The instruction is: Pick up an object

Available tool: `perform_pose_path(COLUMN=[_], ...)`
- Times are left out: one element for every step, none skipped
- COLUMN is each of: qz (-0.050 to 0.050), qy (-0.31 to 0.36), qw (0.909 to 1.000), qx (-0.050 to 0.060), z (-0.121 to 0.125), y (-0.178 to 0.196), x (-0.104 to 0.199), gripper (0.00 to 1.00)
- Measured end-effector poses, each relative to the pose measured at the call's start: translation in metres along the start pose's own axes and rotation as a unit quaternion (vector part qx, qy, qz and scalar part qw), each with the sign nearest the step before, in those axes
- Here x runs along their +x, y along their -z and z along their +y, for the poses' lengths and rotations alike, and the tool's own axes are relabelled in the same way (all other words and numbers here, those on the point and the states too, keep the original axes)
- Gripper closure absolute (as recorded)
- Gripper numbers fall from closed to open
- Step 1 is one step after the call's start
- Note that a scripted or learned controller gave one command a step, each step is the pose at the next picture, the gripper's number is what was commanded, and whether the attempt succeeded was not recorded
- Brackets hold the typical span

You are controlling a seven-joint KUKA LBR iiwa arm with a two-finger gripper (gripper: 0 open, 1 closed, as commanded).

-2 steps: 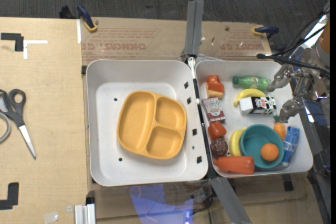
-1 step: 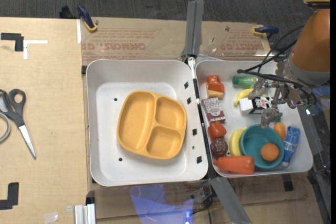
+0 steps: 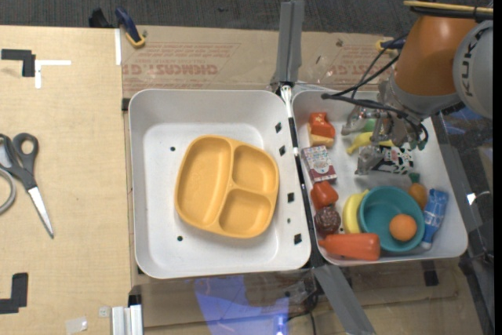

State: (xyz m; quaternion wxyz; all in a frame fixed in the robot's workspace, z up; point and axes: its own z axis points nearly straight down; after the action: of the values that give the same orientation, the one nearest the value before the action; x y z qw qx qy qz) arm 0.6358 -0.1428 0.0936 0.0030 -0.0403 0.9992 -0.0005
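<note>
Red-orange tapered plastic vegetable (image 3: 351, 245) lies at the front rim of the right-hand white bin (image 3: 455, 247), just beside a teal plastic bowl (image 3: 384, 208) with a small orange ball (image 3: 403, 227) in it. Farther back in this same bin, my fingers (image 3: 383, 147) hang low among the crowd. Whether they are wide or narrow I cannot tell, because my own wrist covers them.

Whatever I might pick is packed around them: a small black-and-white spotted toy (image 3: 402, 160) just beside them, and a yellow banana-shaped piece (image 3: 359, 142) on the other side. A red-and-white printed carton (image 3: 318, 162) lies near the bin's inner wall.

The crowding is my main worry. If I close here, I judge I could catch two things at once, or pinch only an edge so that the piece springs away. The spotted toy looks small and uneven, so it may twist out as I lift. Coming down off-centre could jam a tip on the banana piece and shove the pile aside.

The yellow three-part plastic plate (image 3: 227, 186) in the left white bin (image 3: 149, 169) sits well apart.
</note>
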Motion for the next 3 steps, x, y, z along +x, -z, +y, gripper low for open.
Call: perform_pose_path(qz=[-0.003, 0.001, 0.003], qy=[0.001, 0.020, -0.099], qw=[1.0000, 0.9998, 0.9951], qx=[0.001, 0.000, -0.001], z=[0.001, -0.082, -0.050], y=[0.011, 0.129, -0.001], x=[-0.002, -0.019, -0.020], gripper=[1.00, 1.00, 1.00])
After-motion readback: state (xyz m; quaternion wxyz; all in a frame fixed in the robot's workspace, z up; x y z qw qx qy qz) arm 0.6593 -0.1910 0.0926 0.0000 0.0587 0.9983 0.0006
